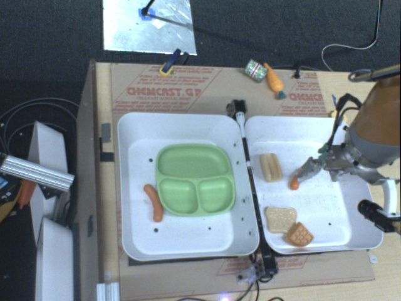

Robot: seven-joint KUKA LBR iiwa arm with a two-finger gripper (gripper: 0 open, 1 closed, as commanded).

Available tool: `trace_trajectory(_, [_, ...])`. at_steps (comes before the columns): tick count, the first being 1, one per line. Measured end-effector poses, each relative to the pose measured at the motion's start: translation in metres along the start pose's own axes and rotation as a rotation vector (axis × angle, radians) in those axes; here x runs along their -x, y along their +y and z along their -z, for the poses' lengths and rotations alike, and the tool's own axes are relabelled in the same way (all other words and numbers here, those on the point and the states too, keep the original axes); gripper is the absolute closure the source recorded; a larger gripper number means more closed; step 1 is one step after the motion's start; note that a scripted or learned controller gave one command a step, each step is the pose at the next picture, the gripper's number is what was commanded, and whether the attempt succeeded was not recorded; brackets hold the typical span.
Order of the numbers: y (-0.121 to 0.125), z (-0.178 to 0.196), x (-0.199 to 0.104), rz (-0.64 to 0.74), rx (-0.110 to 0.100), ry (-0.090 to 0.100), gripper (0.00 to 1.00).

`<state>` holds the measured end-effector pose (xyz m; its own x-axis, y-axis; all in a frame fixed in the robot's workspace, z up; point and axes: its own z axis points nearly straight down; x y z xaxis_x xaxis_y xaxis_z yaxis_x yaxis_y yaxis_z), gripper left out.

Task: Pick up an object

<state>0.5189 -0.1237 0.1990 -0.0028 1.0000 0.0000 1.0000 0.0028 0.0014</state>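
In the right bin (pixel 351 231) lie a ridged tan bread piece (pixel 270 167), a pale toast slice (pixel 280 218), a brown waffle (pixel 299 234) and a small orange piece (pixel 294 182). My gripper (pixel 305 170) hangs low over the middle of this bin, reaching in from the right and pointing down-left. Its tip is right at the small orange piece, and I cannot tell whether it touches or holds it. The bread piece lies just left of the gripper.
The left bin (pixel 135 168) holds a green divided plate (pixel 195 179) and a red sausage (pixel 154 202) beside it. On the cardboard behind the bins lie a toy carrot (pixel 274 80), a small can (pixel 255 69) and a yellow clip (pixel 168 66). A black divider (pixel 247 168) separates the bins.
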Motion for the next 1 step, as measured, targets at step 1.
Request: trace_trajectory(1, [0.0484, -0.1144, 0.0096, -0.001, 0.002, -0.001, 0.00])
